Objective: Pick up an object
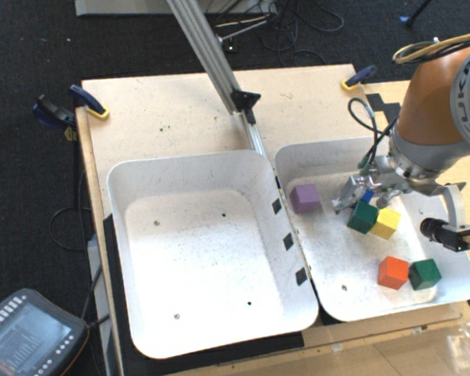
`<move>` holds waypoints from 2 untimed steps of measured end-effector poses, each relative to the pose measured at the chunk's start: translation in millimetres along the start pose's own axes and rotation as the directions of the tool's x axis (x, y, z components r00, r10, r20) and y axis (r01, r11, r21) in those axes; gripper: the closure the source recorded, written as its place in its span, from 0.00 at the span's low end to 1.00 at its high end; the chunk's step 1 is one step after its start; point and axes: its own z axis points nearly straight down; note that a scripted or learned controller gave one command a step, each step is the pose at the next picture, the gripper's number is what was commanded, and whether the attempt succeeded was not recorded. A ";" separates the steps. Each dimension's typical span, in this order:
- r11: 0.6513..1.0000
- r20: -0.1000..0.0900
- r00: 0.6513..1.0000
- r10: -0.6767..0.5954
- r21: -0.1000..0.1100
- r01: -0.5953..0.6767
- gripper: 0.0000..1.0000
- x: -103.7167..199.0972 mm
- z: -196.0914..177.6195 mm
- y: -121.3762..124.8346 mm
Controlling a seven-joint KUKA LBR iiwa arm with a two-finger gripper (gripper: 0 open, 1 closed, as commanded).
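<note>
The right bin (332,302) holds several blocks. A purple block (305,198) lies near its left wall. A dark green block (361,216) sits in the middle, touching a yellow block (385,223) on its right. An orange block (393,273) and a second green block (424,273) lie side by side near the front right corner. My gripper (357,198) hangs low over the dark green block, just above and left of it. The wrist hides how the fingers stand.
The left bin (195,246) sits beside the right one. A slanted metal pole (206,47) runs down to the bins' shared wall. A teach pendant (25,346) lies at the lower left, off the bench. Clamps (90,102) grip the board's far corners.
</note>
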 end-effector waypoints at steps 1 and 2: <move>1.000 0.009 1.000 0.003 -0.020 -0.002 0.00 -10.5 42.3 -3.1; 1.000 0.008 1.000 0.000 -0.025 0.000 1.00 -9.0 30.0 -1.4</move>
